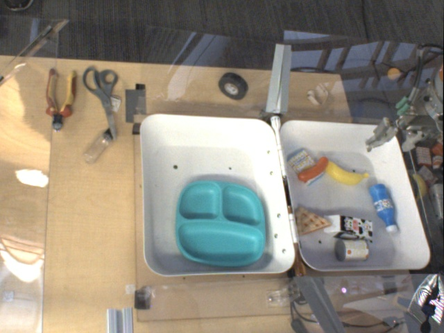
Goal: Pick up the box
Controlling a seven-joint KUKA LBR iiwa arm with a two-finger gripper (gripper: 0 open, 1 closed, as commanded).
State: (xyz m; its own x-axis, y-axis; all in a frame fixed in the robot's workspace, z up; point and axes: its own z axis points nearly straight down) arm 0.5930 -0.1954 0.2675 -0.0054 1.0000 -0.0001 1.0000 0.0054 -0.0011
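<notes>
The box point(356, 226), white with black markings, lies flat near the front edge of the right bin point(411, 207). The gripper point(388, 132) is at the bin's upper right rim, so the box lies at about 7 o'clock from it, well apart. Whether its parts are apart or together cannot be told; they are small and blurred against the clutter behind.

Between the gripper and the box lie a yellow banana point(347, 175) and, at 3 o'clock from the box, a blue bottle point(383, 207) with a white cap, near but not touching. A grey can point(352, 249) lies on its side just beside the box at 6 o'clock. A waffle-patterned piece point(311, 220) sits at 9 o'clock from the box. An orange sausage-shaped item point(313, 169) and a small blue-yellow packet point(300, 159) lie at the bin's upper left.

The left bin point(159, 186) carries a teal divided plate point(221, 222). On the tabletop point(83, 220), scissors point(104, 92), red-handled pliers point(60, 96) and a tape roll point(233, 85) lie beyond the bins.
</notes>
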